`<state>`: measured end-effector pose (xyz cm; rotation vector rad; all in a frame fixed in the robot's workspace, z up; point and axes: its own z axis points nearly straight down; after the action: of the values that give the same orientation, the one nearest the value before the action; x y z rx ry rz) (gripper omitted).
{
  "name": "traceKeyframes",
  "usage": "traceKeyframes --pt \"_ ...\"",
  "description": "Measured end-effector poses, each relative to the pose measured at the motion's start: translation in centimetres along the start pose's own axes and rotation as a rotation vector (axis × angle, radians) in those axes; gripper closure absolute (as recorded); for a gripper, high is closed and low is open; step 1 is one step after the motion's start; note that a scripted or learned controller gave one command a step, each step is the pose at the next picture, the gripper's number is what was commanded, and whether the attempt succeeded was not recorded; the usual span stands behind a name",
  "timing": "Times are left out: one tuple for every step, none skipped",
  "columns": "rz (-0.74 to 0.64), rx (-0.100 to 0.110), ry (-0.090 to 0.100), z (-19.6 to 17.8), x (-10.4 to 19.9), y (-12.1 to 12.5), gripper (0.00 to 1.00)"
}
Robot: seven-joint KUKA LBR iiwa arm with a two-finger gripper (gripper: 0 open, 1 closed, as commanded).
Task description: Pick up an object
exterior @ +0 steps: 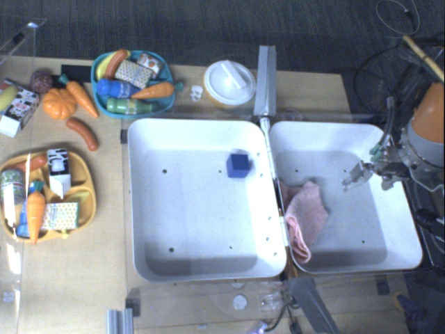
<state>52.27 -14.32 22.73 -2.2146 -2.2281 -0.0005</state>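
The gripper (356,175) hangs over the right bin (396,256), toward that bin's far right part, and its metal fingers point left toward the pink cloth (306,218). Whether the fingers are parted or closed cannot be told at this size; nothing shows between them. Behind the gripper the grey arm (424,141) with its orange band reaches in over the right bin's right rim.

The pink cloth lies crumpled against the right bin's left wall, left of and nearer than the gripper, apart from it. Across that wall, in the left bin (153,256), a small blue cube (238,164) sits alone on the floor in the far right part of the bin, well apart from the gripper.

A grey metal bar (264,82) stands beyond the seam between the two bins. Just left of the bar, beyond the left bin's far rim, is a yellow bowl with a white lid (229,83). Further left of the left bin, a blue basket of toy food (133,82) sits by its far left corner, with a toy pumpkin (58,104), a toy carrot (83,97) and a toy sausage (83,133) lying loose on the bench (108,214), and a yellow tray of toy food (49,193) stands beside the left bin's left wall.
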Motion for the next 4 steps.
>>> traceKeyframes --pt "-0.207 -0.003 0.000 12.7 2.6 1.5 0.00" --pt "-0.125 -0.016 -0.003 13.6 5.1 6.4 0.00" --pt "-0.355 -0.004 -0.001 11.7 5.1 8.3 0.00" --pt "-0.326 -0.020 -0.005 13.5 5.0 5.7 0.00"
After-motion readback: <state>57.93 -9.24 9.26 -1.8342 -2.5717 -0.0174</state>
